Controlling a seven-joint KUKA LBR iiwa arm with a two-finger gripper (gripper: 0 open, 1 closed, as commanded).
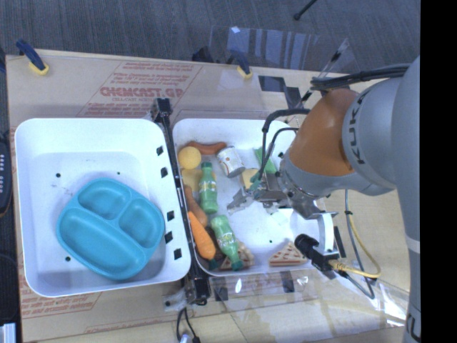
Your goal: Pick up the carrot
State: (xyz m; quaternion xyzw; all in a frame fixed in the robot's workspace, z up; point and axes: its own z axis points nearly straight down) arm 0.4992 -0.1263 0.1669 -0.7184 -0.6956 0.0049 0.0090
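Observation:
The carrot [203, 239] is orange and lies along the left wall of the right bin [280, 229], near its front corner, tip pointing toward the front. A green bottle [226, 237] rests right beside it. My gripper [246, 199] hangs over the middle of the right bin, to the right of and behind the carrot, apart from it. Nothing of the carrot is between its jaws. The orange-banded wrist [321, 145] covers the bin's right part.
A second green bottle [208, 189], a yellow lemon [189, 157], a brownish-orange item [212, 148] and a small can [230, 161] crowd the back left of the right bin. A triangular wedge [288, 254] lies at the front. The left bin [43, 148] holds a blue divided plate [108, 227].

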